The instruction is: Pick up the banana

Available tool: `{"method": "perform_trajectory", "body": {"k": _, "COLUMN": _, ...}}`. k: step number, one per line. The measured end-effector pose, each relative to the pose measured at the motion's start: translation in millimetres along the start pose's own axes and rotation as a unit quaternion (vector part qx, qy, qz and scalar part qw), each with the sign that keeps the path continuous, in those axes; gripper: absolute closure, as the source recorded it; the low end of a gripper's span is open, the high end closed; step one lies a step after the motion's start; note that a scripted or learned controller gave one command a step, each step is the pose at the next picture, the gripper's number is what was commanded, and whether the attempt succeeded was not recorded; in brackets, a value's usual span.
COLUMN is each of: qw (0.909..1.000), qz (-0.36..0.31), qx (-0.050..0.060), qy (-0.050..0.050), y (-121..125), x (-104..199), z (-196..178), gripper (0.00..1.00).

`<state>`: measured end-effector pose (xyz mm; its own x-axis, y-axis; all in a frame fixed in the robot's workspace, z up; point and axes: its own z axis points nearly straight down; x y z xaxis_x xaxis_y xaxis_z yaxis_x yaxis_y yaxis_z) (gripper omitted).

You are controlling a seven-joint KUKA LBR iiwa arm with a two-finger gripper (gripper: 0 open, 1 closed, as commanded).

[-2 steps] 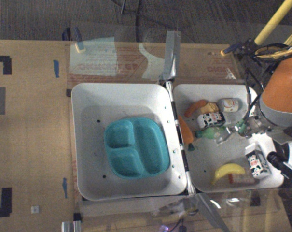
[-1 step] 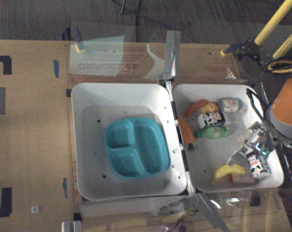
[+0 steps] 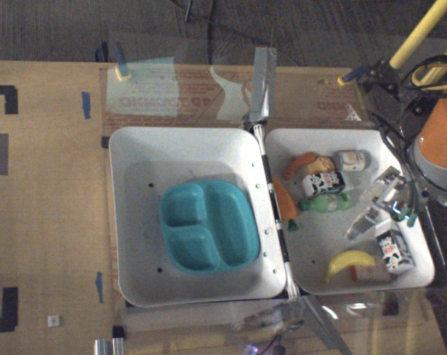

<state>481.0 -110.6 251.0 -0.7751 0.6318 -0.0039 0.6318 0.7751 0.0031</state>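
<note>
Although the arm [image 3: 436, 143] reaches in over the right bin [image 3: 422, 276], the banana [image 3: 351, 261] lies apart from it, on the bin floor near the front wall and toward the front-left of the fingers [image 3: 371, 214] in the camera view. The coming move turns on that offset: the fingers hang above the middle of the bin's right half, while the fruit lies closer to the front rim. Nothing connects the two. Whether the fingers are apart or together cannot be told, since they show as a pale grey blur against the white floor. The banana's long axis runs roughly across the view, from left to right, with a gentle curve and the left tip a little lower. A grasp would likely go best across its short width, which means turning the wrist to suit. A small black-and-white carton [image 3: 394, 250] stands just beside the banana's right end, and it could be bumped on the way down. A green bottle [image 3: 325, 203] and a carrot [image 3: 285, 198] lie further back, well clear. The left bin [image 3: 127, 220] holds a teal divided plate [image 3: 207, 226], which plays no part here.
</note>
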Motion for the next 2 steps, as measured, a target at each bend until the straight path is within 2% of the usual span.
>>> {"method": "perform_trajectory", "body": {"k": 1, "qw": 0.9973, "qz": -0.073, "qx": 0.000, "qy": 0.001, "y": 0.5, "x": 2.2, "z": 95.2, "gripper": 0.00}}
{"method": "perform_trajectory", "body": {"k": 2, "qw": 0.9868, "qz": -0.162, "qx": -0.001, "qy": -0.002, "y": -4.3, "x": -4.3, "z": 160.5, "gripper": 0.00}}
